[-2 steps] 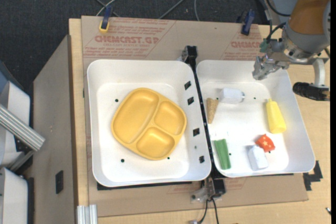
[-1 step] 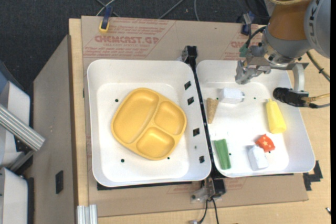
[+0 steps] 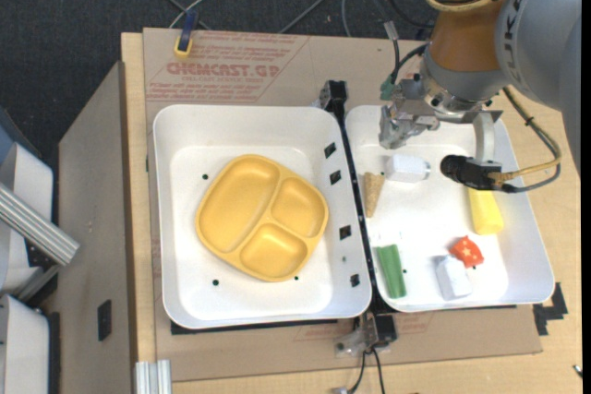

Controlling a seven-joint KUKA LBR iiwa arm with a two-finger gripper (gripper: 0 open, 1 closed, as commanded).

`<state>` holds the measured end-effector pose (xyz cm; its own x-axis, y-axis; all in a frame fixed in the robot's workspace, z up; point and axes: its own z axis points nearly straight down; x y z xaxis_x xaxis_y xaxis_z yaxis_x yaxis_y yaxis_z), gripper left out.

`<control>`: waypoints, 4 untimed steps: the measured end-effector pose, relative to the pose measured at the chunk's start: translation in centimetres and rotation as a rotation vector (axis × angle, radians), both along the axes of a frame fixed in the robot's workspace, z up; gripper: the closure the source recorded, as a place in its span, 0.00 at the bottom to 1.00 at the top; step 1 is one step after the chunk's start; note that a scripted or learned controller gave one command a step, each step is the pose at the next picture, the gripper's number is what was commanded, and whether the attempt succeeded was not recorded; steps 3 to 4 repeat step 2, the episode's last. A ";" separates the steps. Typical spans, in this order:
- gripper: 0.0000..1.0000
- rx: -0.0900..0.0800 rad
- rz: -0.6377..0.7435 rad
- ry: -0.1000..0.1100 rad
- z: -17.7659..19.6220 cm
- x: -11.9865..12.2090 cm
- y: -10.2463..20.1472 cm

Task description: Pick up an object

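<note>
My gripper point(image 3: 399, 136) hangs over the far left part of the right bin point(image 3: 517, 291), just above a small white object point(image 3: 407, 168). Near that bin's left wall lies a tan cone-shaped piece point(image 3: 372, 192). A green bar point(image 3: 390, 270) lies at the front left, a yellow block point(image 3: 486, 211) at the right, and a small red-orange object point(image 3: 466, 250) beside a pale grey block point(image 3: 452, 278) at the front. Nothing shows between the fingers.
The left bin point(image 3: 175, 226) holds a yellow divided plate point(image 3: 261, 217). A row of black clips point(image 3: 337, 180) runs along the divider between the bins. Cardboard point(image 3: 231, 60) underlies both bins, and cables trail over the dark floor behind.
</note>
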<state>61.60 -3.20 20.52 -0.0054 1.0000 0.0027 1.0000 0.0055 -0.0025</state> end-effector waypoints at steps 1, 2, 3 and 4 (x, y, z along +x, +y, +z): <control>1.00 0.000 0.001 0.001 -0.4 -0.4 5.0; 1.00 0.001 0.002 0.000 0.5 -1.8 10.8; 1.00 0.001 0.002 0.000 0.5 -1.8 10.8; 1.00 0.001 0.002 0.000 0.5 -1.8 10.8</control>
